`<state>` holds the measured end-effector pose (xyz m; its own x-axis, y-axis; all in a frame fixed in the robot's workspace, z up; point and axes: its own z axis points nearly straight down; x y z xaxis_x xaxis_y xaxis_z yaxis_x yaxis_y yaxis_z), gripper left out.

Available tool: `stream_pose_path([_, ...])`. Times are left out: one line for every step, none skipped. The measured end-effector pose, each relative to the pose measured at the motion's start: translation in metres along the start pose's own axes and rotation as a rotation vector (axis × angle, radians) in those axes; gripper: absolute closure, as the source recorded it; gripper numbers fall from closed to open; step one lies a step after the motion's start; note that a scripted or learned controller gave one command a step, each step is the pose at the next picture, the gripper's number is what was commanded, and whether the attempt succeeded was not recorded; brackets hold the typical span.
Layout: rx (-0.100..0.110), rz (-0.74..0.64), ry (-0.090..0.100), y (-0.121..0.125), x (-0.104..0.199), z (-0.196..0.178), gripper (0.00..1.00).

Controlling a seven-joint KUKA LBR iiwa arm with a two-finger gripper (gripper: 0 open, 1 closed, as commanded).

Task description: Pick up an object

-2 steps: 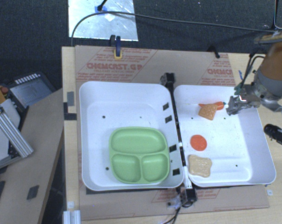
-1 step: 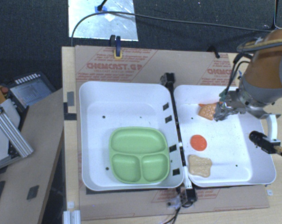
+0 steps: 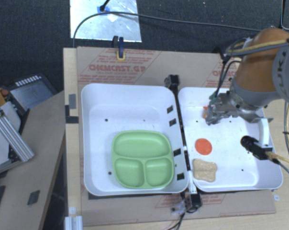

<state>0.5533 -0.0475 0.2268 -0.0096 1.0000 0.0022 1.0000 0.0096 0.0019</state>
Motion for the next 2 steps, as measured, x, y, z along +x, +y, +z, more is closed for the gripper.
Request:
stream_pose_path([0.001, 0.000, 0.000, -0.001, 0.050, 0.000, 1.00])
stream_pose_path([0.001, -0.001, 0.001, -0.017, 0.106, -0.009, 1.00])
